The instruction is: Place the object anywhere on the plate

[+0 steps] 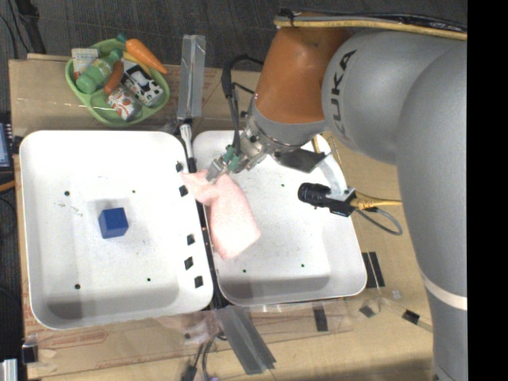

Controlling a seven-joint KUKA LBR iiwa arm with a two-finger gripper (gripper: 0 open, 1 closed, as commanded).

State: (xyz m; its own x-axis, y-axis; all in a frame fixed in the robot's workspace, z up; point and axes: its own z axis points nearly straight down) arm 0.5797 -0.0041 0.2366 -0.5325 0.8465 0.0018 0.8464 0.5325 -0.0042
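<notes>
At centre frame, above the right bin (341, 252), the jaws (226, 165) are clamped on the upper end of a pink cloth-like object (230, 217), which hangs down along the bin's left wall. No plate is recognisable, so placing appears yet to come. Counted: two white bins, one blue cube (113, 221) in the left bin (48, 213), one green bowl (83, 101) of toy food on the tabletop at upper left.
</notes>
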